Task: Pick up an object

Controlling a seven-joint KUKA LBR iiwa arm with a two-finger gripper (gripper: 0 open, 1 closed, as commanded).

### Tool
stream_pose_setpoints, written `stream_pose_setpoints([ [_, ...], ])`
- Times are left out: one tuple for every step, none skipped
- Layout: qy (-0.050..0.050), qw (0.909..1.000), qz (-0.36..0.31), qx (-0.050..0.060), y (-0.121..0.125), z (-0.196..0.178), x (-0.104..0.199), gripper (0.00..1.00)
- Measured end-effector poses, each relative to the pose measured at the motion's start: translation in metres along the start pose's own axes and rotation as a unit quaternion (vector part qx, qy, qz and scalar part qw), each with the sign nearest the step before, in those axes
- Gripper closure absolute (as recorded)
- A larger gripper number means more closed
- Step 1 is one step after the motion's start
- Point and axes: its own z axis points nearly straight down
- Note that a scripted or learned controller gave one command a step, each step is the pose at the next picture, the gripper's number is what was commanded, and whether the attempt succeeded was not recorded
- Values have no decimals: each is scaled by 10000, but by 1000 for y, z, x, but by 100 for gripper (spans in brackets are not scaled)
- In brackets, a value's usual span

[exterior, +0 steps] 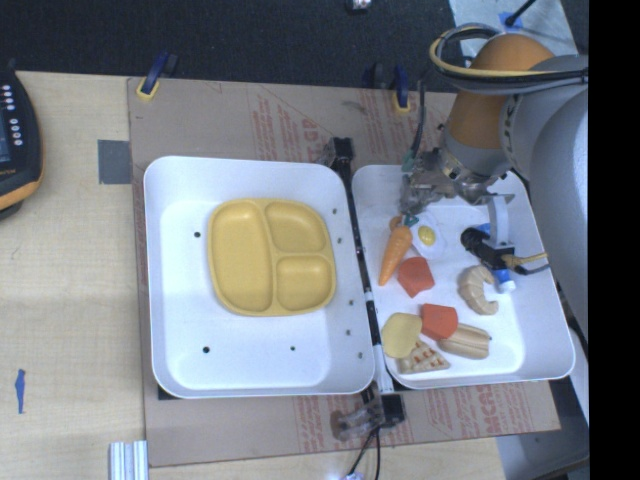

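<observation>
Two white bins side by side. Left bin (170, 268): yellow divided plate (270, 256). Right bin (540, 328): waffle (422, 359), red blocks, croissant (477, 290), carrot (396, 251). Gripper (412, 206) just above carrot top; grip state unclear, cannot tell.

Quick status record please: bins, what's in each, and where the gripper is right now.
left bin: holds a yellow divided plate
right bin: carrot, two red blocks, croissant, yellow piece, waffle, tan roll
gripper: over the right bin's far left corner, just above the carrot's green top
hold: nothing seen between its fingers
</observation>
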Motion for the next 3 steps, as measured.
stream_pose_setpoints([
  [1, 10000, -14, 10, 0, 1, 0, 0],
  [27, 10000, 38, 33, -61, 14, 2, 0],
  [45, 9999, 49, 91, -126, 17, -4, 0],
])
